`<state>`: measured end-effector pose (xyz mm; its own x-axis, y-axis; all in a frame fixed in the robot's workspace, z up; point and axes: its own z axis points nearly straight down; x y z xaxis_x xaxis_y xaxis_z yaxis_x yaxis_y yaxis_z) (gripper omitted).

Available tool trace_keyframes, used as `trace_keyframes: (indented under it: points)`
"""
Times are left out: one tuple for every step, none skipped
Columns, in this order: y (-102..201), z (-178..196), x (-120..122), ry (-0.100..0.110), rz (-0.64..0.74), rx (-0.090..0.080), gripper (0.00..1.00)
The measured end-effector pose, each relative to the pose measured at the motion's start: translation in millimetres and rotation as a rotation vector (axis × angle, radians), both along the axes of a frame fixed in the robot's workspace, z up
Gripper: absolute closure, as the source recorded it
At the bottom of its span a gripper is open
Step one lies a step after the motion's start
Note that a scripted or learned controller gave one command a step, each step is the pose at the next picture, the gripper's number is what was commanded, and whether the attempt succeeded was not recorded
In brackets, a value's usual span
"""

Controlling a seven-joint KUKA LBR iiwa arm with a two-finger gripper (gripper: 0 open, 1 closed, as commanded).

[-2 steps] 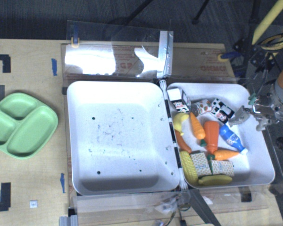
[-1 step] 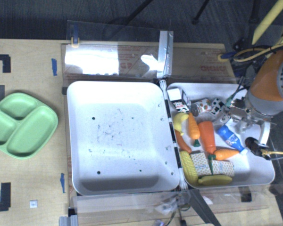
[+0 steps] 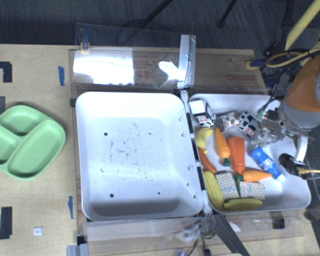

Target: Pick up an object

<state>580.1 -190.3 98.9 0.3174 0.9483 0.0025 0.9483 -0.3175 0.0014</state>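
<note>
End effector (image 3: 266, 134) low in right bin (image 3: 298, 193) by blue bottle (image 3: 265, 161), grip state unclear tbh; still approach step, next needs centering over bottle.

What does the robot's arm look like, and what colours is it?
The thick rounded grey arm has a wide orange band above the wrist. Below it sits a metal-coloured two-finger gripper with dark parts. Yellow and dark cables loop behind it.
</note>
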Motion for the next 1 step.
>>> trace_keyframes:
  points:
    - [65.9,123.5,34.0,0.0,0.167,-0.002,1.0]
